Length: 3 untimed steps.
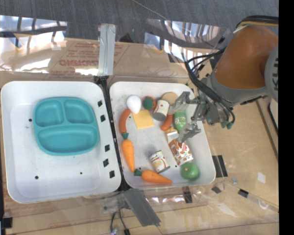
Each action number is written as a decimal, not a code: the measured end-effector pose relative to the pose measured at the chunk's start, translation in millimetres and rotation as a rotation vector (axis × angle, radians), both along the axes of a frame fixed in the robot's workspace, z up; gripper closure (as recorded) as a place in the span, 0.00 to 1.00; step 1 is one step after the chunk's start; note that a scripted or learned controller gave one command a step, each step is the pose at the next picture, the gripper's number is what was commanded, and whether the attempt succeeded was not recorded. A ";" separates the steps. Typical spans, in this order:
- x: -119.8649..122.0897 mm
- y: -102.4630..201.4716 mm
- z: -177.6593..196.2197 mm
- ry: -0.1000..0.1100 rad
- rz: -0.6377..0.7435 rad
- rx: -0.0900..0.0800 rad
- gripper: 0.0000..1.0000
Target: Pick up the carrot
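Orange is showing in several places in the right bin (116, 131), so I am picking out the carrots with care. One carrot (128, 154) is lying upright along the left wall, its green top toward the far side. A second carrot (154, 177) is lying near the front wall, pointing right, just beside the first one's tip. A small can (159, 161) is standing close behind it, and a green apple (189, 171) is sitting in the front right corner.

I am hovering my pincer (187, 117) over the right side of this bin, well apart from both carrots. Its fingers (190, 131) are spreading apart with nothing between them. Under them a green item and a printed carton (182, 152) are lying.

Farther back, a white egg (134, 104) and a yellow cheese slice (143, 119) are resting. The left bin (10, 146) is holding a teal divided plate (65, 125).
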<state>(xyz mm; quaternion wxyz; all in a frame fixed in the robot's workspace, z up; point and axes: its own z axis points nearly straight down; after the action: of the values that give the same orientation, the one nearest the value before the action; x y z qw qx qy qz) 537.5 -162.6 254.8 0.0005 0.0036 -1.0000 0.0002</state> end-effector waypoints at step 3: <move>-59.9 70.2 -154.1 0.001 -0.046 0.001 1.00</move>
<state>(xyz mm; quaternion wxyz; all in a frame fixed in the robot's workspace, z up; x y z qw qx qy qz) 477.6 -92.4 100.7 0.0011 -0.0194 -0.9998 -0.0005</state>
